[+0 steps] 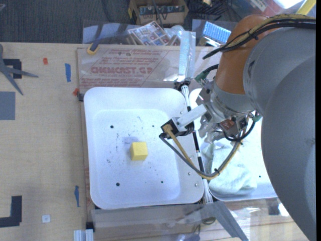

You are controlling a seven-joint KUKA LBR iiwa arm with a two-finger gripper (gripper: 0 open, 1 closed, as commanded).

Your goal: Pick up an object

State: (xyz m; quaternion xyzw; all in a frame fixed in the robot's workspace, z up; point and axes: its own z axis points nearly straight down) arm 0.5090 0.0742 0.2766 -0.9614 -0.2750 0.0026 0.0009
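A small yellow cube (139, 150) lies on the floor of the left white bin (100, 109), a little left of its middle. My gripper (207, 136) hangs under the orange wrist band, above the divider between the two bins and to the right of the cube. It is well apart from the cube. A white bracket with a black and yellow tip (170, 129) and a looping yellow cable (188, 159) reach out from the wrist over the left bin's right side.
A crumpled white object (235, 178) lies in the right bin (220, 191), partly under the arm. Clear plastic sheets and packaging (135, 67) lie behind the bins. The big grey arm (286, 114) covers the right bin's far side.
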